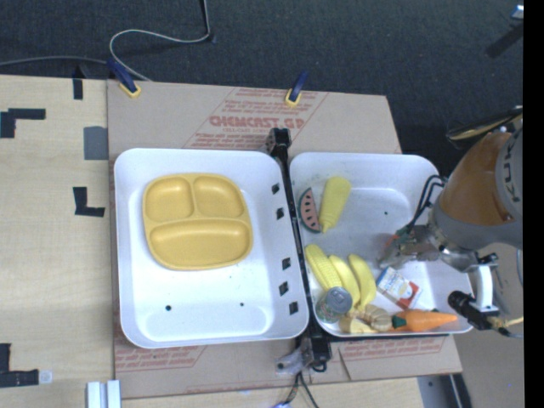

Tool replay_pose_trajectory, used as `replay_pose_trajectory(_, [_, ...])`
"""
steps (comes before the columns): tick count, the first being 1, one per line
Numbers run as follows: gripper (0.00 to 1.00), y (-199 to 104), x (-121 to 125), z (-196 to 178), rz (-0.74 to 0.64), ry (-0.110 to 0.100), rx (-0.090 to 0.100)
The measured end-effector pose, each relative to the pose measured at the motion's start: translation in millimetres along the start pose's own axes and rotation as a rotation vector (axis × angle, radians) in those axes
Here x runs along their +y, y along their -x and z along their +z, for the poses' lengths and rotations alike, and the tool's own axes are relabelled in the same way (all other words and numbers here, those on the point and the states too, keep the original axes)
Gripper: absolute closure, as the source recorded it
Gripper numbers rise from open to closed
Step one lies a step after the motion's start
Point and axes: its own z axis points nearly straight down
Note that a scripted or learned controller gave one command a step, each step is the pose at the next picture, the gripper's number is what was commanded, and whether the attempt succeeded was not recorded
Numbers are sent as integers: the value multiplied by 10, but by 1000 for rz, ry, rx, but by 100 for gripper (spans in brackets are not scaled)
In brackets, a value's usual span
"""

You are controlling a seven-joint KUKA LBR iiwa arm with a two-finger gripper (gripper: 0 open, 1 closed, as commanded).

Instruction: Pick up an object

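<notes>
The gripper (399, 249), its opening impossible to judge, should drop squarely over the packet (398, 288), avoiding the bananas (344, 276).

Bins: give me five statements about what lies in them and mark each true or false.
1. The yellow tray lies in the left bin. True.
2. The bananas lie in the left bin. False: they lie in the right bin.
3. The carrot lies at the right bin's near edge. True.
4. The corn stands on the tray. False: it lies in the right bin.
5. The gripper hangs over the right bin. True.
</notes>
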Motion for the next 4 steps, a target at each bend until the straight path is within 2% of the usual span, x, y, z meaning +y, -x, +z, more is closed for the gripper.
replay_pose_trajectory(1, [0,0,-3,2,0,-1,0])
replay_pose_trajectory(2, [0,151,-276,98,-1,-1,0])
replay_pose_trajectory(3, [100,152,-263,-4,-1,2,-1])
replay_pose_trajectory(4, [0,150,-267,-1,-1,0,0])
